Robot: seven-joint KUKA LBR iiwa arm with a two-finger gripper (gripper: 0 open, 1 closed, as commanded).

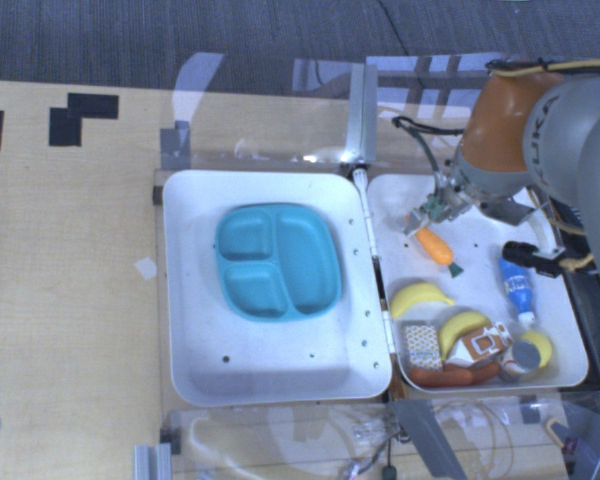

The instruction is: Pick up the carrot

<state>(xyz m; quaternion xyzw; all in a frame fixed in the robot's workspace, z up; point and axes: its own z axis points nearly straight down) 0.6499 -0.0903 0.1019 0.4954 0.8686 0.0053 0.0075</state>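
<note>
The small orange toy carrot with a green stub end (437,247) is lying on the floor of the right-hand shallow white bin (480,230), in its upper left part, slanting from upper left down to its green tip at lower right. We are judging it to be light, stiff and smooth — probably moulded plastic — so it is likely to skid or roll if pinched off-centre; the thick orange middle, taken across its short axis, is looking like the surest hold.

Just above the carrot's upper end, the two-finger gripper (432,211) is hanging close by, apart from the carrot or barely touching it; we cannot tell whether it is spread or closed, and nothing is showing inside it. Behind it the grey arm with the orange band (500,128) is reaching in from the right.

Lower in the same bin we are seeing yellow toy bananas (420,298), a red sausage (450,376) and a blue bottle with a white cap (517,290) — all well clear of the carrot. In the left-hand white bin (195,358) a turquoise three-compartment plate (278,261) is sitting near the centre.
</note>
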